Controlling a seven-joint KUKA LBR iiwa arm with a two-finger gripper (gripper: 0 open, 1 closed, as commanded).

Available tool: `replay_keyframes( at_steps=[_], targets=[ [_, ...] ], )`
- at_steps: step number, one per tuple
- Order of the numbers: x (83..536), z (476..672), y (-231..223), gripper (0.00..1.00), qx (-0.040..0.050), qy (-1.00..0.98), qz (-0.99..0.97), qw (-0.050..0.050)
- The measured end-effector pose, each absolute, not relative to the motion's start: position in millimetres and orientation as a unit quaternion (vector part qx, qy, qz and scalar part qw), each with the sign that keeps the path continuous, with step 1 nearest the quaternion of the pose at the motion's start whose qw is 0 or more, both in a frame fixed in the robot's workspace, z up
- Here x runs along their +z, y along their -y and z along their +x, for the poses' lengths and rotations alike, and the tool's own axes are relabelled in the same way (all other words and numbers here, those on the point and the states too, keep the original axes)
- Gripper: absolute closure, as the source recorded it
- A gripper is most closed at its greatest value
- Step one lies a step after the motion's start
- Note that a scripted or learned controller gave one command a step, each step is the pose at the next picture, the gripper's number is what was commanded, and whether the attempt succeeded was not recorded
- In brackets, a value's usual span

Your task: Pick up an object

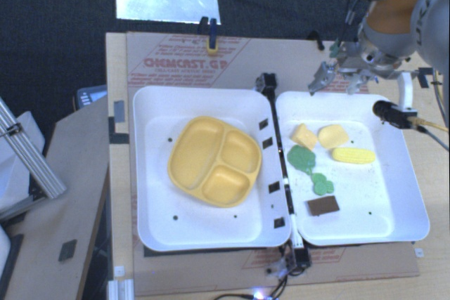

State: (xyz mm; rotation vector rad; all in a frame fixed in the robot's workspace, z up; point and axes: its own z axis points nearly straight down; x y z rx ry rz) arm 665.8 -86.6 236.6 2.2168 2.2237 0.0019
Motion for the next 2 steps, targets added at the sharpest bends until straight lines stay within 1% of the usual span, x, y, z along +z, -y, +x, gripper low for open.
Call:
replay_keyframes(
  at_steps=[1,2],
  targets=[
    [404,614.7,43,0.00,0.0067,-0.711,0.704,0.006],
    [219,655.5,-3,0.00,-0.0021,-0.710,0.704,-0.003]
  ],
)
